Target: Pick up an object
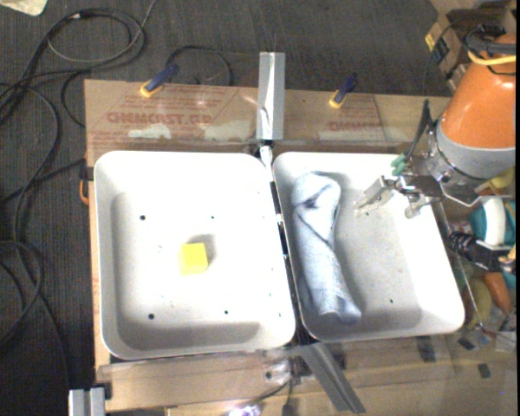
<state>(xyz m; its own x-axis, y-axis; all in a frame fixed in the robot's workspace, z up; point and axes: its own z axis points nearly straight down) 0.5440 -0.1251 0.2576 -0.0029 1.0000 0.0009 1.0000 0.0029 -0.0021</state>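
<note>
A small yellow block (194,257) lies near the middle of the left white bin (121,180). A rolled pale blue-grey cloth (322,245) stretches along the left side of the right bin (433,293), from its far end to its near end. My gripper (390,196) hangs over the far right part of the right bin, to the right of the cloth and apart from it. Its two fingers stand spread, and nothing is between them. The orange-banded wrist (481,115) rises behind it at the right edge.
A metal post (271,94) stands at the back between the two bins. Clamps (159,81) hold the cardboard backing. Cables (35,146) run over the dark floor on the left, and clutter (490,258) sits right of the right bin.
</note>
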